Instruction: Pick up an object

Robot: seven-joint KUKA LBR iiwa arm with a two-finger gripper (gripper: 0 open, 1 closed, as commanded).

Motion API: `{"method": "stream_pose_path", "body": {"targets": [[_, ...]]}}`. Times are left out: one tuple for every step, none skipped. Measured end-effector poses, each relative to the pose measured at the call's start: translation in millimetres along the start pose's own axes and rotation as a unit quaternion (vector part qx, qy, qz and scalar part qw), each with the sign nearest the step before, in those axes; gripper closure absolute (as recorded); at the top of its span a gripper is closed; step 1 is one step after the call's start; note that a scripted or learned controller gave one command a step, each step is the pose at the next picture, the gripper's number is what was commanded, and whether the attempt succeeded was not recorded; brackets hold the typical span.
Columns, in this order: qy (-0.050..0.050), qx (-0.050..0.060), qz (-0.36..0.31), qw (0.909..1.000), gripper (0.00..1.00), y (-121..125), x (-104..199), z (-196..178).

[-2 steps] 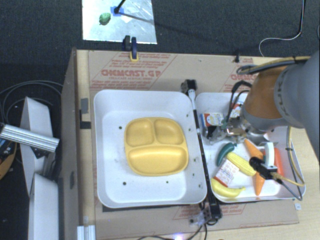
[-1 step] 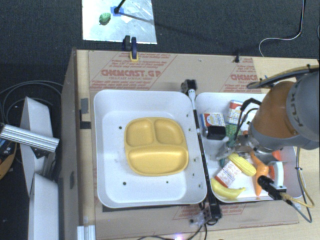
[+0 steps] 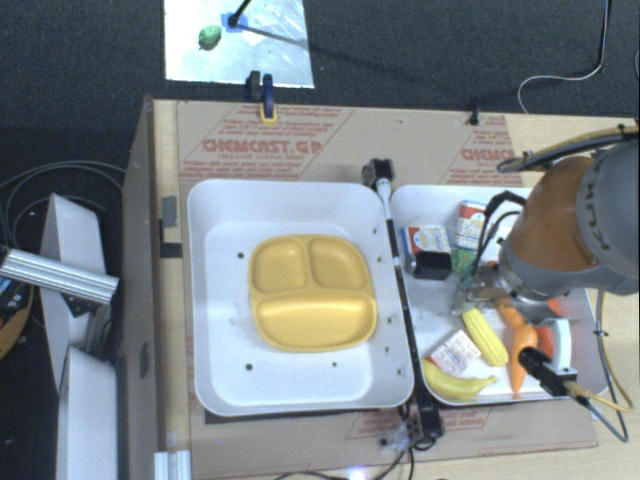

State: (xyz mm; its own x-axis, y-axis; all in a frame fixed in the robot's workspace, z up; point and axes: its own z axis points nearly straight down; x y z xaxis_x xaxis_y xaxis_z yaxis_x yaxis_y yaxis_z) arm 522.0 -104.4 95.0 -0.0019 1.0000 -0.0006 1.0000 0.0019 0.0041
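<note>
From the camera view above the counter (image 3: 300, 133), two white bins sit side by side in the middle of the frame. The left bin (image 3: 215, 268) carries a yellow divided plate (image 3: 312, 293). The right bin (image 3: 425, 200), at centre right, is where the loose things lie, and the arm (image 3: 575, 223) hangs over its right half with the orange band showing.

The pincer (image 3: 472, 290) looks to be low in the bin near the corn cob (image 3: 484, 334), but it sits under the wrist and I cannot tell how it is set.

Below the arm, towards the lower right of the frame, lie the corn cob, a carrot (image 3: 517, 350) just beside it on the right, a banana (image 3: 458, 383) along the bin's lower wall, and a small printed packet (image 3: 455, 352) touching the banana. Higher up are a small box (image 3: 430, 239), a black block (image 3: 432, 264) and a can (image 3: 470, 224).

These look like toy foods: light, stiff plastic, probably smooth and inclined to slip or roll. I would take the corn cob across its middle, squarely on its narrow width. The banana lies against the wall, so it looks harder to get around. The packet lies flat and offers little to grip.
</note>
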Motion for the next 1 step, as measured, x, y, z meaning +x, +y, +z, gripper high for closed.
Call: {"method": "stream_pose_path", "body": {"targets": [[0.001, -0.001, -0.001, 1.0000, 1.00, 56.2, 55.3, -90.5]]}}
